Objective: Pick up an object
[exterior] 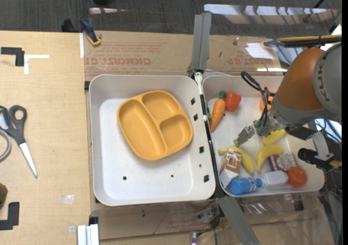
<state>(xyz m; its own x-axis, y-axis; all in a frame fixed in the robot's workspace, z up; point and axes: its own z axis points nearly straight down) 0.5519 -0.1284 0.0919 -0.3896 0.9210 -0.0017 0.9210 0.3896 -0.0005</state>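
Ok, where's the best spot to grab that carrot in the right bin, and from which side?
Probably mid-body on the carrot, coming from straight above. It lies slanted against the bin's left wall, green top up near the red pepper, so fingers should close across its narrow width, not along it.

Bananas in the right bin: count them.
3 bananas: one beside the small carton, one curved at mid-bin, one just under the arm. The arm may hide others.
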